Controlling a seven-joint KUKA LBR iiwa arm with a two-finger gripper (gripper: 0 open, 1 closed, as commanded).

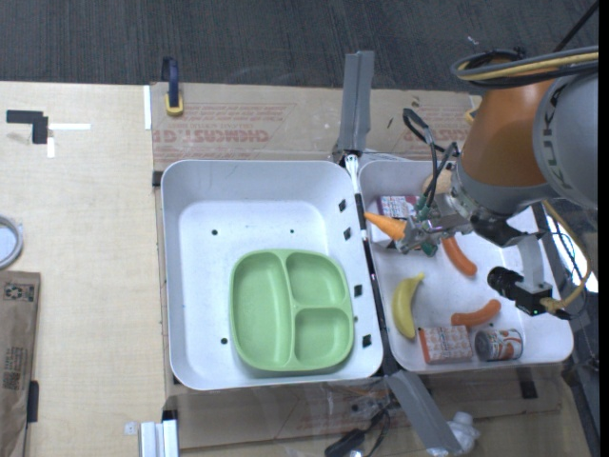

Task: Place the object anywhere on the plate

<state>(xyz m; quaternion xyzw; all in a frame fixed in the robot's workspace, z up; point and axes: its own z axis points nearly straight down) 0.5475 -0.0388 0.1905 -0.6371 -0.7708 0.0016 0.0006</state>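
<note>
Dark carpet lies behind the desk [76, 217] with its two bins; the green plate [290, 309] sits in the left one, and your gripper [417, 238] hangs low in the right bin [557, 350], just beside the carrot [385, 224]. That carrot looks light, stiff and smooth, so take it across its thick middle. Cables and wrist crowd the gripper, so you cannot tell its state or whether it touches the carrot.

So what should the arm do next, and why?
Probably lift a little, then check the grasp. The gripper sits low in the right white bin at the orange toy carrot, but whether it holds it is unclear. The green divided plastic plate lies in the left white bin, beyond the bin walls.
</note>
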